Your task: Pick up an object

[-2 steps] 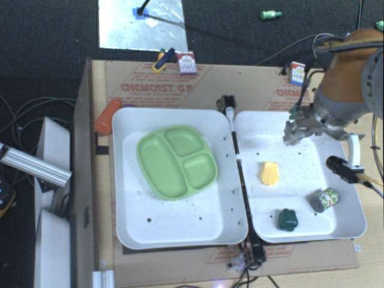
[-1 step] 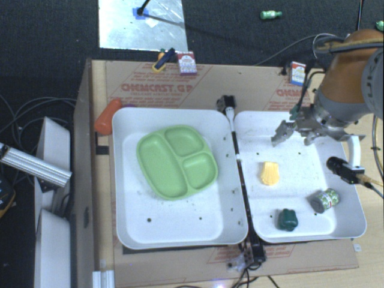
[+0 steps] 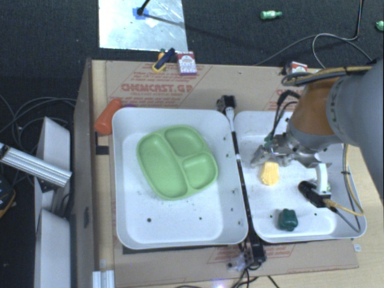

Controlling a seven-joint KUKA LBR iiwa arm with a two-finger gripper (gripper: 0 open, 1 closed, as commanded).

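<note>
The floor [image 3: 48, 35] is dark carpet. On it lie a shiny metal sheet [image 3: 142, 15] and a small green bottle [image 3: 270, 15]. The bench [image 3: 150, 86] is covered with brown cardboard bearing red print and carries two shallow white bins side by side.

Camera view, left bin [image 3: 129, 221]: a light green divided plate [image 3: 176, 161] with three compartments lies near the middle, slightly toward the far side. An orange item [image 3: 107, 116] sits on the bench just outside the far left corner of this bin. A red and white box [image 3: 188, 63] and a yellow and black item [image 3: 162, 59] lie at the far edge of the bench.

Camera view, right bin [image 3: 252, 125]: a yellow corn cob [image 3: 270, 173] lies near the middle. A dark green pepper [image 3: 287, 219] lies near the front wall, well apart from the corn cob. The grey arm [image 3: 354, 107], with its orange band [image 3: 312, 110], reaches in from the right. The claw [image 3: 271, 155] is just above the corn cob, at its far end. Whether the claw is released or clenched cannot be told, nor whether it touches the corn cob.
</note>
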